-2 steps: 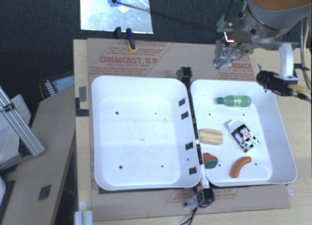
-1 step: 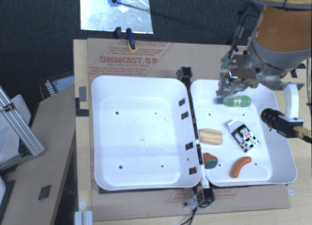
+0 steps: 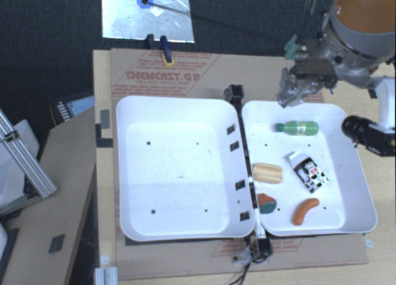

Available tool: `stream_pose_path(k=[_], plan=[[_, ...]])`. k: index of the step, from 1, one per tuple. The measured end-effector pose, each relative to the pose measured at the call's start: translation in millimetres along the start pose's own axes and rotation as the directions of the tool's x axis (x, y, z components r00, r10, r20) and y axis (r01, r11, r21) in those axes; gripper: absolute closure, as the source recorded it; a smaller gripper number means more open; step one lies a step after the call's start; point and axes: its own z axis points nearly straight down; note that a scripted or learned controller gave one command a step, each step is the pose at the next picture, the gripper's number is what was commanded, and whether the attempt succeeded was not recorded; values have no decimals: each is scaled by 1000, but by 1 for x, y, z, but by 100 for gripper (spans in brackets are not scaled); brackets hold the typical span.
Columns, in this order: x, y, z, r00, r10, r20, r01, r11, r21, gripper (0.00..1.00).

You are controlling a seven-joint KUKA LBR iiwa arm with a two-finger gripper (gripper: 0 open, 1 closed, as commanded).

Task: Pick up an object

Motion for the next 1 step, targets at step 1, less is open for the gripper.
stream_pose_path(k=[1], plan=[[-50,-17,111,1000,12,5,-12,1000,20,100]])
